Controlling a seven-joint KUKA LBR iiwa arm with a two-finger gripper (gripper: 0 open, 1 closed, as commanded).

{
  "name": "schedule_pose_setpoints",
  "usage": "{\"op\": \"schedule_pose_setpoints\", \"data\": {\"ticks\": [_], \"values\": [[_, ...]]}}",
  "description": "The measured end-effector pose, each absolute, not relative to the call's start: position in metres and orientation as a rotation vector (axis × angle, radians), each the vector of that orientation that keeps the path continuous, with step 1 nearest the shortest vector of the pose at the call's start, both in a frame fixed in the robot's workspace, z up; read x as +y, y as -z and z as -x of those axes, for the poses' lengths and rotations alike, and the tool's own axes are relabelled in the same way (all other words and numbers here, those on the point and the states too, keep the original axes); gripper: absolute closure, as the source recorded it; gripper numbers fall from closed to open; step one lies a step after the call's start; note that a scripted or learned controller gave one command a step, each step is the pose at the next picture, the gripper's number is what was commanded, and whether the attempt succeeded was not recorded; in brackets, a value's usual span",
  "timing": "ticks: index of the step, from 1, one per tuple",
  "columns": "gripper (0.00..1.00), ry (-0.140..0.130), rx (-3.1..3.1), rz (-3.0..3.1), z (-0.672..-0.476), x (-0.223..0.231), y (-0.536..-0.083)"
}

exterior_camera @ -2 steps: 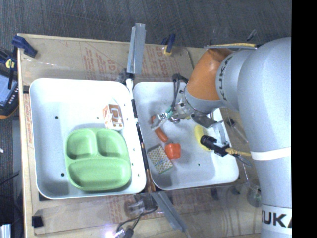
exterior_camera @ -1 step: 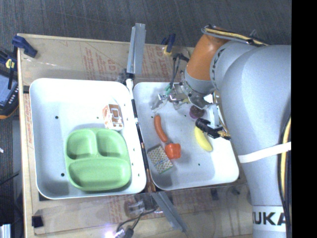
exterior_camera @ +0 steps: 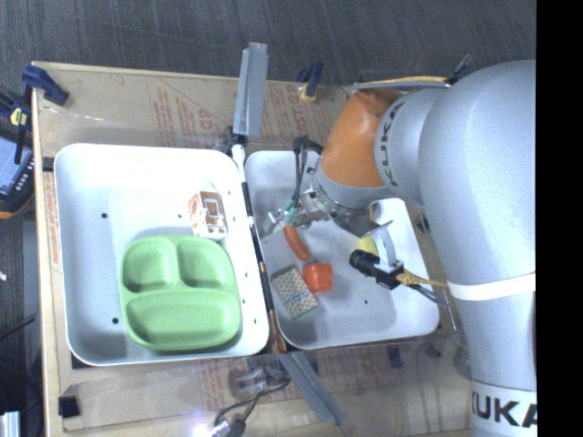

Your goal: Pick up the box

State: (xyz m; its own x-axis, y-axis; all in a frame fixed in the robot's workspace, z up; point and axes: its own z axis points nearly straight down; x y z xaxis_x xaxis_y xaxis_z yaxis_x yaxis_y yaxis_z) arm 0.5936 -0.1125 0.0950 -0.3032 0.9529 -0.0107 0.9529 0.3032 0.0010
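Box [exterior_camera: 209, 215], small, white-orange, lying in left bin [exterior_camera: 82, 244], just beside green 3-compartment tray [exterior_camera: 180, 292]. Gripper [exterior_camera: 290, 215] low in right bin [exterior_camera: 414, 308], above orange carrot-like toy [exterior_camera: 297, 241]. Jaws' state: cannot tell.

The word "KUKA" stands in black letters on the grey arm [exterior_camera: 483, 198], once running up its casing just right of the orange band above the gripper [exterior_camera: 290, 215] and once, cut off at the frame's bottom edge, on the base far below and right of it.
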Motion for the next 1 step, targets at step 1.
{"op": "schedule_pose_setpoints", "data": {"ticks": [1], "values": [[1.0,0.004,2.536,-1.845,-0.5937,-0.1104,-0.1038]]}}
